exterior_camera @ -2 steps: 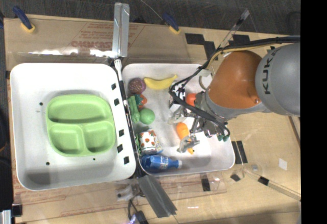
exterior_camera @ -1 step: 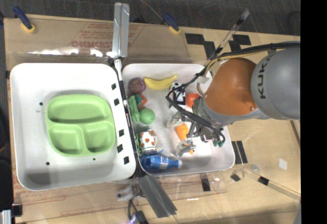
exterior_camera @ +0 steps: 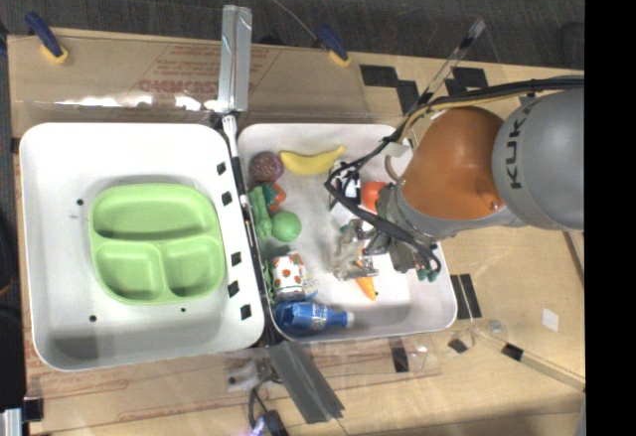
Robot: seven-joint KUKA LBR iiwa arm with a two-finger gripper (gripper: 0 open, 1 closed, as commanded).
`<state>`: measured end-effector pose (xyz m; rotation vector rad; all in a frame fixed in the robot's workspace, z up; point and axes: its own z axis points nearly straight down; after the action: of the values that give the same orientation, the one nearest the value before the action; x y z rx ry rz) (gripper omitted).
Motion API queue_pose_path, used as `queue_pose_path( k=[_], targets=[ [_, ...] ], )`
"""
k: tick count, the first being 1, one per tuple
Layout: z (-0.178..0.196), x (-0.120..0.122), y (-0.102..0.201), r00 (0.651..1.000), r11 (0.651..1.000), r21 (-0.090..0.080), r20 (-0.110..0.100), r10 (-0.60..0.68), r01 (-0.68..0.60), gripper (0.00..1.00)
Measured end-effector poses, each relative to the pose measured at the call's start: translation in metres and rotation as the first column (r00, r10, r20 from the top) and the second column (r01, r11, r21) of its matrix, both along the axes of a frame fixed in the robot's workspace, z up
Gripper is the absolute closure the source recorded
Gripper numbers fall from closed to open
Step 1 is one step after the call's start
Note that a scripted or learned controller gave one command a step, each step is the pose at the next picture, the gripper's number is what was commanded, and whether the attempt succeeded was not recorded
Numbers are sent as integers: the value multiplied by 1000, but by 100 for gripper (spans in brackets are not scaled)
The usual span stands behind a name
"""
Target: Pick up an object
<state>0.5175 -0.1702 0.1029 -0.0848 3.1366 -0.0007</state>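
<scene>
Camera view: tool [exterior_camera: 356, 253] low in the right bin [exterior_camera: 437, 297], hanging from the grey arm [exterior_camera: 537, 166] with its orange band. Cannot tell how the tool is set; the wrist and cables crowd it, and nothing can be made out in its hold.

Carrot [exterior_camera: 366, 285], one, small and orange, lies just below the tool on the bin floor. Long axis slants, tip toward the lower right of the view. Contact with the tool unclear.

Outward, same bin:
- one orange-red thing [exterior_camera: 371, 194] near the arm's wrist, partly hidden, kind unclear
- one banana [exterior_camera: 311, 161], long axis across the view, ends curving up, near the far wall
- one dark purple round thing [exterior_camera: 265, 167] just left of the banana
- one green ball-like fruit [exterior_camera: 285, 226] by the left wall
- one small patterned can [exterior_camera: 288, 274] below it
- one blue bottle [exterior_camera: 311, 317] on its side, cap to the right, along the near wall

Left bin [exterior_camera: 40, 225]: one green divided tray [exterior_camera: 156, 240], three compartments.

Both bins sit side by side on the desk [exterior_camera: 517, 384].
</scene>
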Motion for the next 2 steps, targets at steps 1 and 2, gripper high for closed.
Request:
queue_pose_path(
  k=[1, 2],
  targets=[
    [127, 24, 29, 993, 993, -1, 8, -120, 120, 100],
    [123, 22, 29, 993, 993, 0, 0, -121, 121, 0]
  ],
)
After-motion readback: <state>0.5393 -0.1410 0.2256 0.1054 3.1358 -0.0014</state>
